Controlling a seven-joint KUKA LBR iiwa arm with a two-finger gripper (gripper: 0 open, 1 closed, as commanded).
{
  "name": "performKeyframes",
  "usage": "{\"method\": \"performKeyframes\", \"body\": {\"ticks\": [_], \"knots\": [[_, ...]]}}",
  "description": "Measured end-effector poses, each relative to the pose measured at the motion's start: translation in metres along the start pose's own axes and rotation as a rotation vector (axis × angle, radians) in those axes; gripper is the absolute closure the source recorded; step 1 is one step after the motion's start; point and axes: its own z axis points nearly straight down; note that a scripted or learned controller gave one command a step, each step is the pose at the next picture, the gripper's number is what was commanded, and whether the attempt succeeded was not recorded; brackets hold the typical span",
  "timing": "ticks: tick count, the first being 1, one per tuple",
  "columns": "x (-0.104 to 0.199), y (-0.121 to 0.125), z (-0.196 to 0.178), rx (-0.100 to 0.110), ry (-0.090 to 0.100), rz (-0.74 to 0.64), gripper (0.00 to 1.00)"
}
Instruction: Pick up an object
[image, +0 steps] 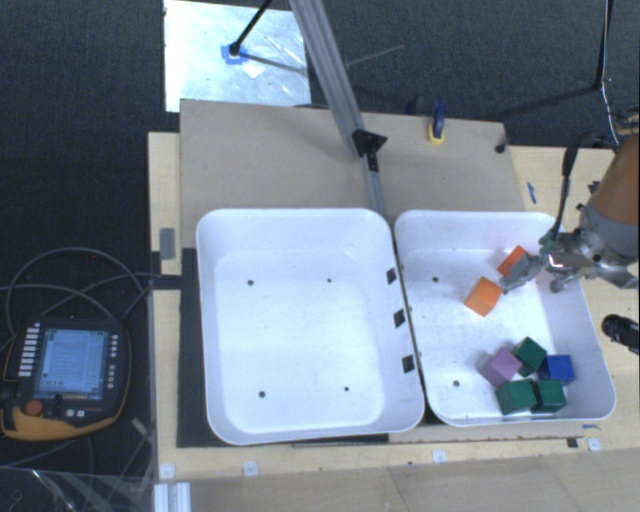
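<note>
Gripper (522, 276) sits low over the right bin (440, 405), near its far right side, and the arm (612, 215) comes in from the right edge of the view. You see its grey fingertips just beside a small orange-red block (514, 260), which lies close to the far wall of this bin. I cannot tell if the fingers are spread or pressed together, and I cannot tell if they touch the block (the tips are too small and blurred here).

A second orange cube (483, 297) lies a little nearer to you and to the left of the fingertips, apart from them. In the near right corner of the same bin you find a group of blocks close together: a purple one (500, 366), a dark green one (531, 354), a blue one (558, 368), and two more green blocks (516, 397) at the front wall.

The left bin (215, 300) stands just beside the right one, their walls touching along the middle. On the floor at the left lies a teach pendant (66, 380) with its screen lit.
</note>
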Motion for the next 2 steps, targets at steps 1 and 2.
{"method": "performKeyframes", "body": {"ticks": [1,2], "knots": [[0.009,0.003,0.048,0.0,0.001,-0.001,0.0],[0.008,0.005,0.034,-0.007,-0.001,-0.003,1.0]]}}
